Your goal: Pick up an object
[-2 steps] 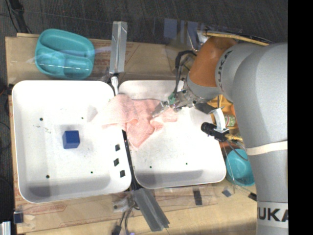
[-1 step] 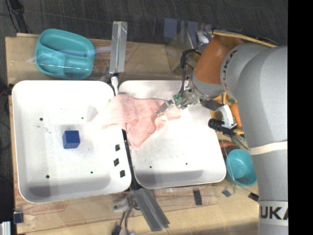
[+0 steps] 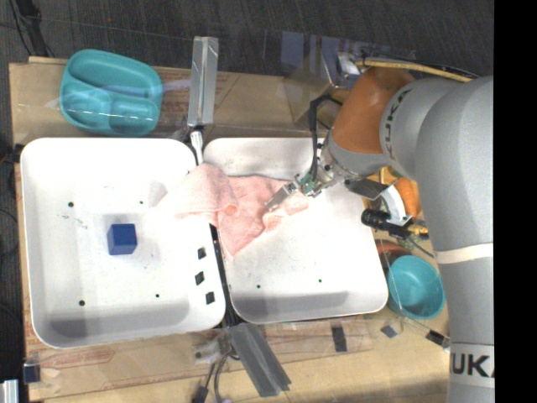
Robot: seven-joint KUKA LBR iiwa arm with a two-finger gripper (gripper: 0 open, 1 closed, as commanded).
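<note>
**Overhead, a robot arm lowered onto a pink cloth between two white bins**

Seen from above at a slant, two shallow white bins are set side by side on a wooden bench. The left bin [image 3: 50, 225] holds a small blue cube [image 3: 122, 238], which sits left of the bin's centre, well apart from everything else. A pink cloth [image 3: 226, 204] is draped over the divide between the bins: a smaller part lies over the upper right corner of the left bin, and the larger, crumpled part is spread across the upper left of the right bin [image 3: 319, 284].

The grey arm [image 3: 445, 166], with its orange band, is extended in from the right above the right bin. Its gripper [image 3: 295, 191] is placed at the right edge of the cloth, touching or just above it. Whether the fingers are open or closed cannot be told, and no cloth can be seen between them.

A turquoise tray [image 3: 111, 91] rests on the bench beyond the left bin. A turquoise bowl [image 3: 415, 285] is found just beside the right bin's lower right corner.
</note>
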